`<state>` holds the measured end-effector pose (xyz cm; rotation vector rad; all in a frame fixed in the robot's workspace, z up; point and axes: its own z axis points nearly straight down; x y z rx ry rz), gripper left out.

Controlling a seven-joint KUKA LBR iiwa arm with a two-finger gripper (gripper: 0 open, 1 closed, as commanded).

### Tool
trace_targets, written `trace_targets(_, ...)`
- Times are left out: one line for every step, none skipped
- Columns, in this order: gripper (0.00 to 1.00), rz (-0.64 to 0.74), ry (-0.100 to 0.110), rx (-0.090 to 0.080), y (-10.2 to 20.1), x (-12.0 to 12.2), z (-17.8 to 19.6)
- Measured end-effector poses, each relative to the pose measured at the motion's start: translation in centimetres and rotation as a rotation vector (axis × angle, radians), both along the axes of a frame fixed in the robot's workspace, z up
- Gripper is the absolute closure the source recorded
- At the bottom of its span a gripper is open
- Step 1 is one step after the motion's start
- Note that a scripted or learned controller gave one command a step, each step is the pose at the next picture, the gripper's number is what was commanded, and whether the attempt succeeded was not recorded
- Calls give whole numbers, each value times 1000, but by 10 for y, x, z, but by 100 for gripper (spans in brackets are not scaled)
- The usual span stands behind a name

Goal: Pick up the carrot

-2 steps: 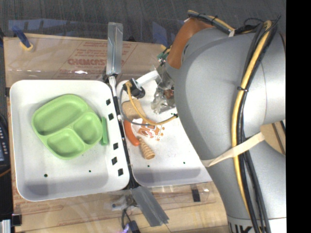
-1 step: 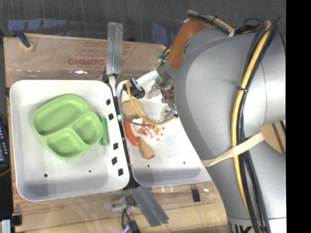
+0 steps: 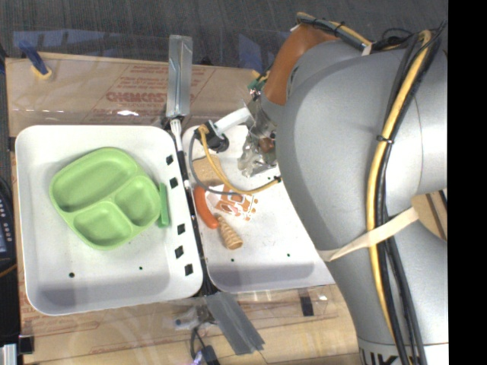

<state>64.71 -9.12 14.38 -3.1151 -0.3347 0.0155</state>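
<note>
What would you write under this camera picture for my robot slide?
Robot gripper hovers above the right bin, near the orange carrot; a green plate sits in the left bin.

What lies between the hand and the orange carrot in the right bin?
In the camera view, a white card with orange print lies between the hand and the orange carrot.

The plate (image 3: pixel 106 196) is showing light green, both bins (image 3: pixel 46 280) are looking white, and the carrot (image 3: pixel 205 207) is glowing orange-red.
</note>
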Motion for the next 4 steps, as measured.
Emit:
trace_targets(0,1,0,0,0,0,0)
trace_targets(100,3,3,3,0,0,9)
trace_targets(0,4,3,2,0,0,9)
trace_targets(100,6,5,5,1,0,18)
